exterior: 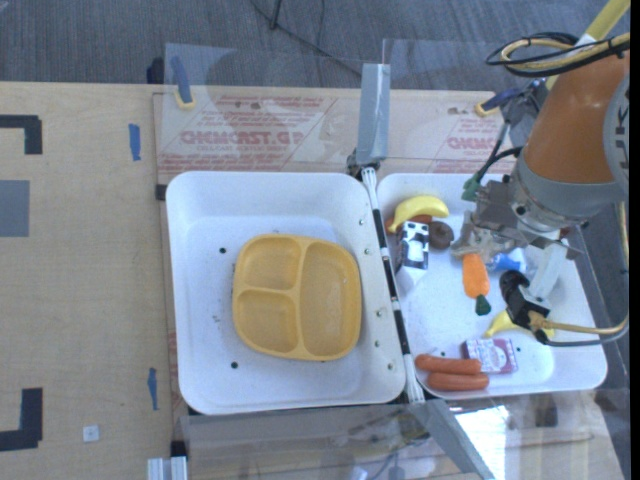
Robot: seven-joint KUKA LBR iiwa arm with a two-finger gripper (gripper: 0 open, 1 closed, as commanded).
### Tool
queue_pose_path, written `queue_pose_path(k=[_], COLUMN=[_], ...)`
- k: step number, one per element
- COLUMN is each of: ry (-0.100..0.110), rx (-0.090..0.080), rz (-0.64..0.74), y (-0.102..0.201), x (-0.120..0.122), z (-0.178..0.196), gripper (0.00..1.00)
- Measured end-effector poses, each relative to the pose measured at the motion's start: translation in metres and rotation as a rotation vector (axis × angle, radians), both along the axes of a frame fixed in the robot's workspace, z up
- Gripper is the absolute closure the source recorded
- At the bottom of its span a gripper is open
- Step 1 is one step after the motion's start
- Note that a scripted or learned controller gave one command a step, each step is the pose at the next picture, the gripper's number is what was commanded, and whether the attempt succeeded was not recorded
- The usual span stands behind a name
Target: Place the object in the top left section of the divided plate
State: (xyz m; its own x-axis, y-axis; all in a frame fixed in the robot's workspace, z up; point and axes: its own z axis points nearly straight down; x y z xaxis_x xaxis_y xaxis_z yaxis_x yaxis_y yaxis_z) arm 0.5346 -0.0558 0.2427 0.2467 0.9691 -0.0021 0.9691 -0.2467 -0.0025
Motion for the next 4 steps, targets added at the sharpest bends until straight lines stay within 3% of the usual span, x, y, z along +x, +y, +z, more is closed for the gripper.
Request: queue_pose_path(k=[1, 2, 3, 4], ry=[0.000, -0.003, 0.000, -0.003], rx=[0.003, 0.002, 0.003, 0.002], rz=[0.308, 0.546, 0.651, 0.637], y=[0.049, 0.147, 0.182, 0.177], x=[0.002, 0.024, -0.019, -0.013], z=[-0.030, -0.059, -0.026, -0.015], gripper=[1.00, 1.00, 1.00, 1.00])
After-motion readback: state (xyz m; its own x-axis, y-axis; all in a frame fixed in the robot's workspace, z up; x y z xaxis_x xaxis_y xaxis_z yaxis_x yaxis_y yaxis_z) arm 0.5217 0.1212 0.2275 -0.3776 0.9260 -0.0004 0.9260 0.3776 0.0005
